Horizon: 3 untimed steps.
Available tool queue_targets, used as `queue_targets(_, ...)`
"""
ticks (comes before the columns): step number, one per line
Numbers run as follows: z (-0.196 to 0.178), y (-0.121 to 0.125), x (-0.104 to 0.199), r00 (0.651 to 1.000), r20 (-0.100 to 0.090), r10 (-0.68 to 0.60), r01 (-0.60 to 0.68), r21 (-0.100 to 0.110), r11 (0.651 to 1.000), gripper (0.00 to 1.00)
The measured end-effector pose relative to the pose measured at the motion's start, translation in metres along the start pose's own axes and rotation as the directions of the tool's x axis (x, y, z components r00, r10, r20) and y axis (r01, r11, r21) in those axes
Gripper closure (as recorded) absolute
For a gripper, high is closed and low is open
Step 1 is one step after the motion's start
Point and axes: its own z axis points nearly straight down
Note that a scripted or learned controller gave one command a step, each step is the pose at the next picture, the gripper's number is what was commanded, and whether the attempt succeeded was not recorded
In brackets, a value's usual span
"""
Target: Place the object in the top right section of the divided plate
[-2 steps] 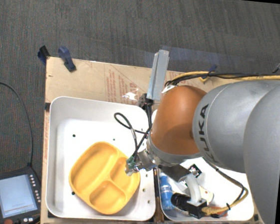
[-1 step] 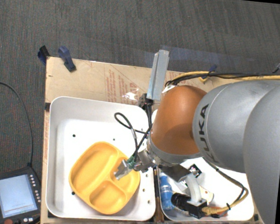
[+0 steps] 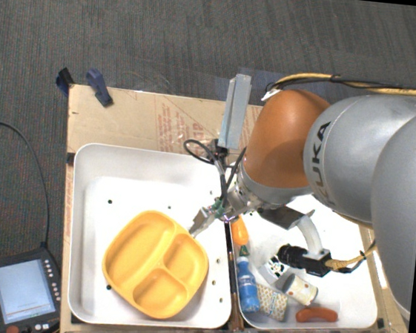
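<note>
The claw (image 3: 203, 221) hangs at the inner edge of the left bin (image 3: 86, 185); whether it is parted or closed cannot be told. The yellow divided plate (image 3: 156, 264) lies just below-left of it. An orange object (image 3: 240, 233), perhaps a carrot, lies just right.

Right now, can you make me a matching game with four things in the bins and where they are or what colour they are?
Things:
1. divided plate
2. carrot
3. blue bottle
4. sausage

Descriptions:
A. red, near the right bin's front edge
B. yellow, in the left bin
C. orange, at the right bin's left wall
D. lying just below the carrot

Pairs: 1-B, 2-C, 3-D, 4-A
</note>
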Motion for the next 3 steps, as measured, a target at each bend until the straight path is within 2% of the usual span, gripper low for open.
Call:
queue_targets(1, 0.004, -0.037, 0.044, 0.985, -0.001, -0.173, 0.173, 0.001, 0.985, 0.0)
queue_targets(2, 0.003, 0.032, 0.018, 0.981, 0.0, -0.194, 0.194, -0.001, 0.981, 0.0)
queue_targets(3, 0.003, -0.034, 0.025, 0.83, -0.001, -0.558, 0.558, -0.001, 0.83, 0.0)
